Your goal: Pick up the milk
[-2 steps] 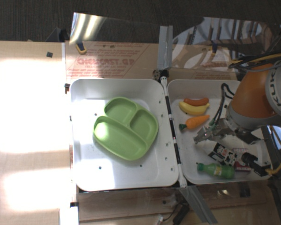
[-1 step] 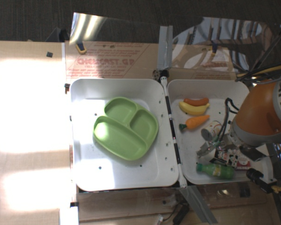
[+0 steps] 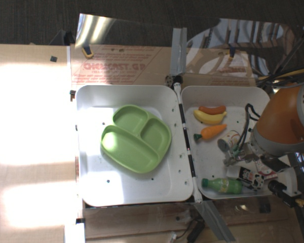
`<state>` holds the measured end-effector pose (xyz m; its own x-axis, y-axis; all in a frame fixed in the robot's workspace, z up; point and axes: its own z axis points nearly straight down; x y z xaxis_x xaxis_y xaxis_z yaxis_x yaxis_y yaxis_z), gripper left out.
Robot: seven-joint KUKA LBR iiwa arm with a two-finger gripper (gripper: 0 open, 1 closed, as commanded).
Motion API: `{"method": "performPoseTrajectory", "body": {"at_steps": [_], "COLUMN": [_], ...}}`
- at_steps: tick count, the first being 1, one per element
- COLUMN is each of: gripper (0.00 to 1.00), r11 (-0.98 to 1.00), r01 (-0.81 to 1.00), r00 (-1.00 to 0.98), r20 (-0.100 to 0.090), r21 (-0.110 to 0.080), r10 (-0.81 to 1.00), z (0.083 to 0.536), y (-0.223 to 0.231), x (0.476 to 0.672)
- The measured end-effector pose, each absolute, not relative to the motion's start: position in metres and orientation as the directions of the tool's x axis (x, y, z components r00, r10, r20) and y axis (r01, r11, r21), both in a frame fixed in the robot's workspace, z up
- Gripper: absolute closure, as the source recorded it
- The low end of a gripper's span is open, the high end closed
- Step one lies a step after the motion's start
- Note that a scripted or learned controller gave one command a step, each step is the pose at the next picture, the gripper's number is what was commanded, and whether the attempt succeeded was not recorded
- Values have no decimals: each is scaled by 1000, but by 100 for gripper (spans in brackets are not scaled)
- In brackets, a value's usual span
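- Gripper (image 3: 232, 153): it hangs low over the middle of the right bin, at the end of the grey arm that enters from the right side of the camera view. Whether it is spread or pressed together cannot be told, because the wrist and its cables hide that part.
- Arm (image 3: 286, 120): the broad orange band sits above the wrist, over the right wall of the right bin, and dark cables loop down beside it.
- Milk (image 3: 252, 176): a small white carton with dark print lies on the bin floor just below and to the right of the gripper, near the front right corner. It lies apart from the gripper, with nothing gripping it.
- Green bottle (image 3: 223, 185): it lies on its side along the front wall of the right bin, with its cap end pointing left and its base next to the milk.
- Carrot (image 3: 211, 131): an orange toy carrot lies up and to the left of the gripper, with its green top pointing left.
- Banana (image 3: 210, 117): a yellow banana lies just behind the carrot.
- Sausage (image 3: 212, 109): a red-orange piece lies touching the banana's far side, near the back wall.
- Right bin (image 3: 190, 97): a shallow white tray that holds all of the items above.
- Left bin (image 3: 91, 186): it adjoins the right bin along a shared middle wall.
- Green plate (image 3: 137, 138): a three-part plate rests flat in the middle of the left bin.
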<state>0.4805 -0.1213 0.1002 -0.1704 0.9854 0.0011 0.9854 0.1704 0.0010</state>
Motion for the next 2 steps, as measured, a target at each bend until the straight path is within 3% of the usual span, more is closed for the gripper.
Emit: {"method": "performPoseTrajectory", "body": {"at_steps": [1,2], "gripper": [100,100], "r11": [176,172], "r01": [984,985], "r00": [-176,-172], "r20": [-1,0], "r21": [-2,-4], "r10": [984,985], "z": [216,191], "y": [-77,-78], "x": [499,477]}}
